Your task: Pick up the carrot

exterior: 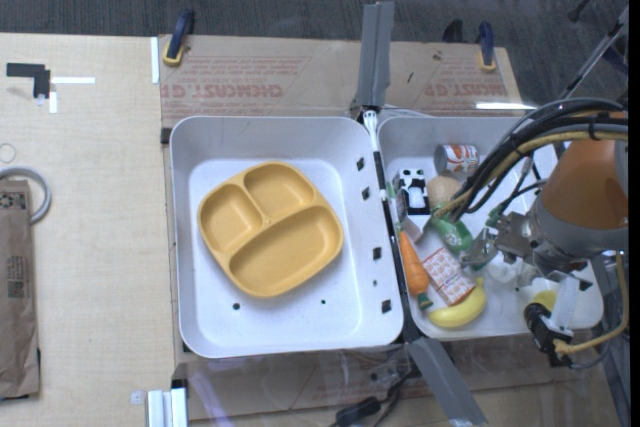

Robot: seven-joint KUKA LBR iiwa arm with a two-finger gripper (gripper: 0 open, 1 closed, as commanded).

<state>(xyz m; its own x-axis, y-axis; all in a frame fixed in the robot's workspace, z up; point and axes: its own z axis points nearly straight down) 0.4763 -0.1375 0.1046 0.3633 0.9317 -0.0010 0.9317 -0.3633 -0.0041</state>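
Bench [90,215]: pale wood surface, bearing two shallow white bins side by side; cardboard sheet lies behind them.
Left bin [200,315]: white, rounded corners; holds one item, a yellow divided plate.
Yellow plate [271,229]: three compartments, lying flat near the bin's middle, turned at a slant; nothing sits in its compartments.
Right bin [392,130]: white, touching the left bin along a shared divider; crowded with small items, its right half covered by the arm.
Arm [585,190]: grey with orange band, reaches in from the right over the right bin; black and yellow cables arc across to its wrist.
Gripper [497,250]: low over the middle of the right bin, beside the green item and packet; finger state cannot be told, the wrist and cables hide it. Nothing visibly held.
Banana [458,312]: yellow, at the bin's front edge, curving up toward the right.
Carrot [412,264]: orange, lying along the bin's left wall, tip toward the front; just left of the packet, apart from the gripper.
Red-and-white packet [446,276]: flat, between carrot and banana, touching both.
Green item [452,232]: small, tilted, just above the packet.
Black-and-white object [413,191]: near the left wall, behind the carrot.
Can [458,156]: red and silver, at the bin's back.
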